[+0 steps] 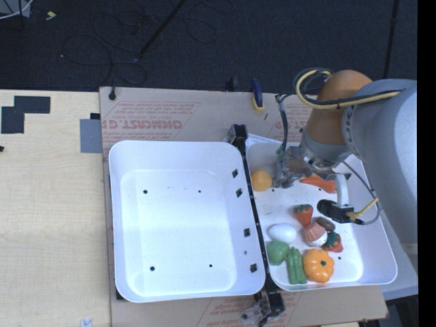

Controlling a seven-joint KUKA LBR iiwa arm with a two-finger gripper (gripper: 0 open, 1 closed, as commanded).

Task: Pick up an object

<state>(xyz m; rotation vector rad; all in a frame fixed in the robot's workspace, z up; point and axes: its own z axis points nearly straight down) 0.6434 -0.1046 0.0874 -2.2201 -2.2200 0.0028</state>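
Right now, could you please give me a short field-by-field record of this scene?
arm: reaches in from the right, gripper low over the right bin
beside gripper: yellow-orange ball at the bin's left wall
front cluster: white egg, green vegetables, orange pumpkin, red strawberry
left bin: white, next to the right bin
grasp: cannot tell

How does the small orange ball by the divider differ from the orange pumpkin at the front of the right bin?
The orange ball is smaller, smooth and plain; the orange pumpkin is larger, ribbed and has a stem. The ball lies alone near the divider, while the pumpkin sits against the green vegetable in the front cluster. Both are orange and lie in the right bin.
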